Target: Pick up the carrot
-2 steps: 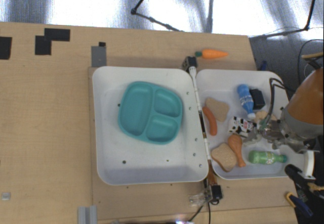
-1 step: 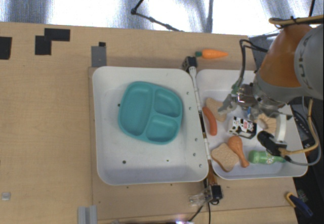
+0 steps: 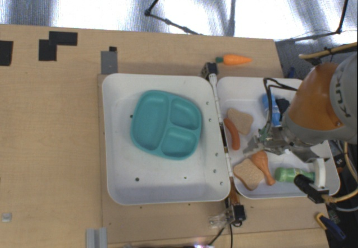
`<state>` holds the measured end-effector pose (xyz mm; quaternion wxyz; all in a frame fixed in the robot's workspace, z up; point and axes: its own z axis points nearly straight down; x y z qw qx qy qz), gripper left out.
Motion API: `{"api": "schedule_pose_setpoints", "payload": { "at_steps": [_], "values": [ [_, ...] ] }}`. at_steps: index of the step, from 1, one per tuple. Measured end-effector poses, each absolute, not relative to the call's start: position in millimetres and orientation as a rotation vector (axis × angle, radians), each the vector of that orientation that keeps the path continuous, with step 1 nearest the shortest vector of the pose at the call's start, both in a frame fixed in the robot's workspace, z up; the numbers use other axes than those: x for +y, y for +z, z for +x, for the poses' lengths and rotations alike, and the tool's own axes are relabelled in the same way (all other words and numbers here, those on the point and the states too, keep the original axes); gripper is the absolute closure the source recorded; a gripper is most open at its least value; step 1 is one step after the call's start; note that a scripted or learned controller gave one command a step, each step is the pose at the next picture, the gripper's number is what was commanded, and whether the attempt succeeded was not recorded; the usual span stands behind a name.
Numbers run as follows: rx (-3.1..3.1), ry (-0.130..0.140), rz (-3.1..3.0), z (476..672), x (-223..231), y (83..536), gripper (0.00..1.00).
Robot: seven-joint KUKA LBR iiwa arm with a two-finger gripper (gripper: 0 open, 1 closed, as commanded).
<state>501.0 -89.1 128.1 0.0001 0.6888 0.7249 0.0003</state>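
Observation:
The carrot (image 3: 235,60), orange with a green top, lies on the wooden bench just beyond the far edge of the right bin (image 3: 246,87), outside both bins. My gripper (image 3: 264,144) hangs low inside the right bin, near its middle, right above an orange drumstick-shaped toy (image 3: 263,165). The carrot is well apart from the gripper, toward the far side and slightly left of it. Nothing is seen held.
The right bin also holds two bread slices (image 3: 240,120) (image 3: 248,174), a red sausage (image 3: 232,134), a green item (image 3: 291,174) and a blue item (image 3: 272,108). A teal divided plate (image 3: 166,124) lies in the left bin (image 3: 117,185). Cables run along the bins' divider.

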Motion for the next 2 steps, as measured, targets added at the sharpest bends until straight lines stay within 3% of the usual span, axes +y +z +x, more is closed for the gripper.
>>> {"api": "schedule_pose_setpoints", "payload": {
  "at_steps": [1,2],
  "values": [
    [2.142,0.027,2.293,494.0,-103,93,0.00],
    [2.137,0.041,2.277,499.4,-102,105,1.00]
  ]
}}
